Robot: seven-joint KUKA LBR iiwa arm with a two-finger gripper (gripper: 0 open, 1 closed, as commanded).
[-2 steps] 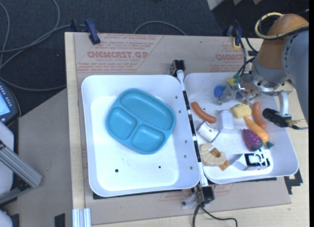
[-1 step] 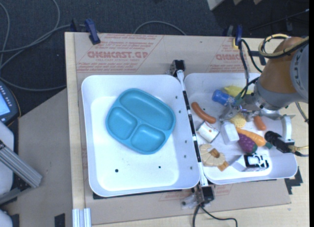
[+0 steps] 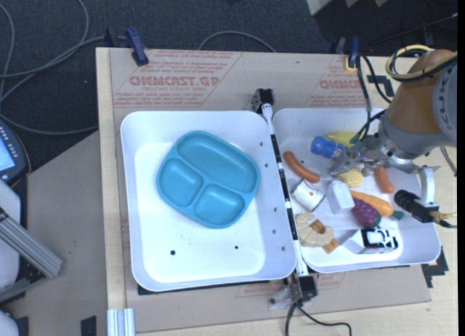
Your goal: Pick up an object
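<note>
**Arm low over the right bin's toy pile**

The desk [image 3: 218, 73] carries two shallow white bins side by side. The left bin [image 3: 145, 204] holds a blue divided plate [image 3: 208, 178], lying near its middle and tilted slightly toward 5 o'clock. Two small dark specks sit on the bin floor at about 6 o'clock from the plate.

The right bin [image 3: 429, 251] is crowded with small toys. A sausage [image 3: 301, 167] lies at its 9 o'clock side, near the divider between the bins. Just below it, toward 6 o'clock, sits a small white cup [image 3: 308, 196], and further toward 6 o'clock a tan, cookie-like piece [image 3: 314, 232]. A blue object [image 3: 325, 146] and a yellow object [image 3: 341, 139] lie together at the bin's 12 o'clock end. Near the centre are a white block [image 3: 340, 198], a carrot [image 3: 372, 202] and a purple bunch of grapes [image 3: 366, 214] touching the carrot's underside. A black-and-white item [image 3: 379, 238] rests at 5 o'clock in the bin.

The arm [image 3: 418, 105] comes in from 3 o'clock, its orange band above the grey wrist. The gripper [image 3: 356, 161] is down among the toys, between the blue object and the white block, just above a small yellow piece [image 3: 353, 178]. Whether the fingers are spread or closed cannot be told from this angle, nor whether anything sits between them.
</note>
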